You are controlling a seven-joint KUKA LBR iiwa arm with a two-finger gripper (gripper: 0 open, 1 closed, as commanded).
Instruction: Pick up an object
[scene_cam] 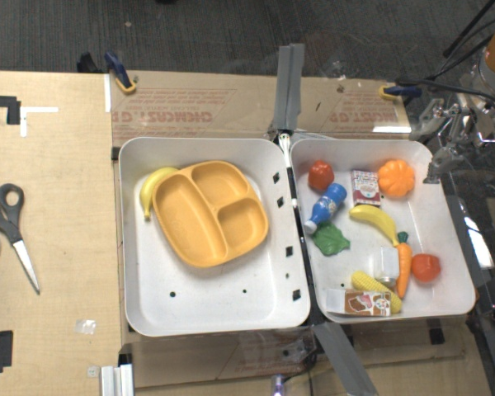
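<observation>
The gripper (455, 130) stands at the far right edge, above the rim of the right bin (445, 304), and I cannot tell its state. In this bin lie an orange pumpkin (396, 177), a banana (374, 219), a carrot (404, 268) and a blue bottle (326, 205). The left bin (206, 312) holds a yellow divided plate (208, 213).

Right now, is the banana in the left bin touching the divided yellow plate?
Touching: the camera view shows the banana curving against the yellow plate at its upper-left rim, no white gap between them.
</observation>
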